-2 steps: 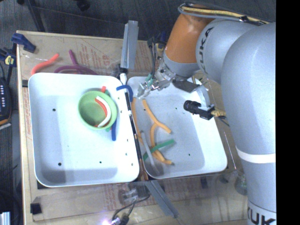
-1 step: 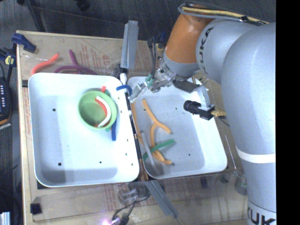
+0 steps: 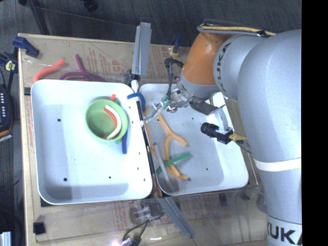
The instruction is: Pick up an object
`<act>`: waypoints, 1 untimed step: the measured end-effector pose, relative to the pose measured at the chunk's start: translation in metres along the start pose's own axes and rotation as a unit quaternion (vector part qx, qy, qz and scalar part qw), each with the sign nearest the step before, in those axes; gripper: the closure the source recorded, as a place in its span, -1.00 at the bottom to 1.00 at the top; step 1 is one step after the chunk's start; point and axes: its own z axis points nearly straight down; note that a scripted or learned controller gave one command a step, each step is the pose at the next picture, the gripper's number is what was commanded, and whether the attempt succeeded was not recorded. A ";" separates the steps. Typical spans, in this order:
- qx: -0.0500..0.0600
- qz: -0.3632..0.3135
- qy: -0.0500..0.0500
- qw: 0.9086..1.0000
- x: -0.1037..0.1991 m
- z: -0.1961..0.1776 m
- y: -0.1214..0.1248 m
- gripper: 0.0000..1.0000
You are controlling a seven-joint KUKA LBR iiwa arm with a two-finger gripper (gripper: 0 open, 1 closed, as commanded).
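Note:
My gripper (image 3: 165, 104) hangs low over the far left corner of the right bin (image 3: 225, 176), under the orange wrist band. Just below it lies a thin orange curved piece (image 3: 170, 135). A green strip (image 3: 177, 159) and a short yellow-orange piece (image 3: 177, 172) lie further toward the front of that bin. In the left bin (image 3: 77, 183) sits a green bowl (image 3: 106, 120) with a red and a white curved piece inside. A blue stick (image 3: 124, 143) leans by the bowl's right side.
The big grey arm body covers the right side of the right bin. A black cylinder part (image 3: 214, 131) juts from the arm over the bin. A grey bar (image 3: 141, 47) stands at the back between the bins. Red and purple pieces (image 3: 77, 70) lie behind the left bin.

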 end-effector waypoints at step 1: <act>-0.004 0.002 -0.005 1.000 -0.003 0.044 -0.043 -1.00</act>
